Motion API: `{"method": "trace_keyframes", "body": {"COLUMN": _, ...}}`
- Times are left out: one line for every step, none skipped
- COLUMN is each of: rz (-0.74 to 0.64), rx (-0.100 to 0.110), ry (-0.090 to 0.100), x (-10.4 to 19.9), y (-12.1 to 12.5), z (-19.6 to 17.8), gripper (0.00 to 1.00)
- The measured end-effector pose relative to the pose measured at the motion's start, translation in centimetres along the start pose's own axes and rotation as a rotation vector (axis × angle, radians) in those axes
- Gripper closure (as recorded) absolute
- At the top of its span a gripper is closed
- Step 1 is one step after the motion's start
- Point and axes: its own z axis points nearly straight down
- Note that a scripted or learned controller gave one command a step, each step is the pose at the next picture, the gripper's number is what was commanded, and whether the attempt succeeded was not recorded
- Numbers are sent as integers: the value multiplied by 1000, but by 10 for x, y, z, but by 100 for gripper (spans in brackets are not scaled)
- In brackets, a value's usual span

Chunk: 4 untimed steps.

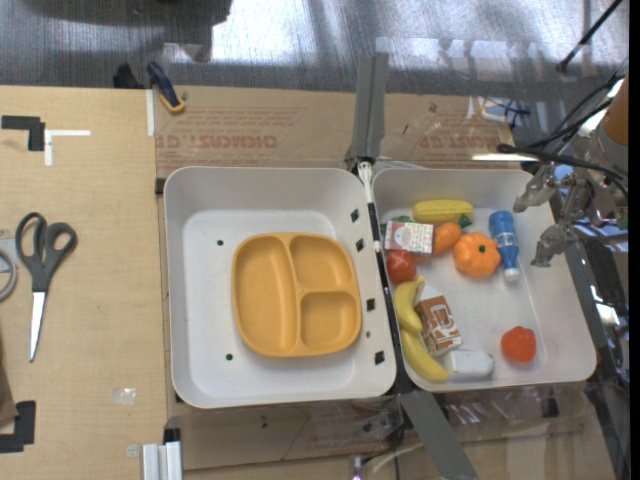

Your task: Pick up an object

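Gripper (pixel 548 218) hovered over right bin (pixel 560 368) rim, fingers spread, holding nothing. Advice: descend on isolated orange ball (pixel 518 343), away from clutter.

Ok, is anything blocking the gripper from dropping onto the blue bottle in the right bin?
Nothing visible does. The gripper sits at the right bin's far right edge, with bare bin floor between it and the blue bottle. The orange pumpkin lies close against the bottle's other side, which could crowd a finger.

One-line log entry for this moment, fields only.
gripper: open, holding nothing | position: over right bin right rim | nearest: blue bottle | left bin: yellow tray
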Motion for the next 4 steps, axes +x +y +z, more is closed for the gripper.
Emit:
{"method": "trace_keyframes", "body": {"rz": 32, "rx": 1, "ry": -3, "x": -26, "y": -2, "z": 109, "gripper": 0}}
{"method": "trace_keyframes", "body": {"rz": 106, "rx": -1, "ry": 2, "x": 15, "y": 62, "z": 111, "gripper": 0}}
{"method": "trace_keyframes", "body": {"rz": 223, "rx": 0, "ry": -1, "x": 24, "y": -2, "z": 110, "gripper": 0}}
{"method": "trace_keyframes", "body": {"rz": 373, "rx": 0, "ry": 2, "x": 62, "y": 46, "z": 111, "gripper": 0}}
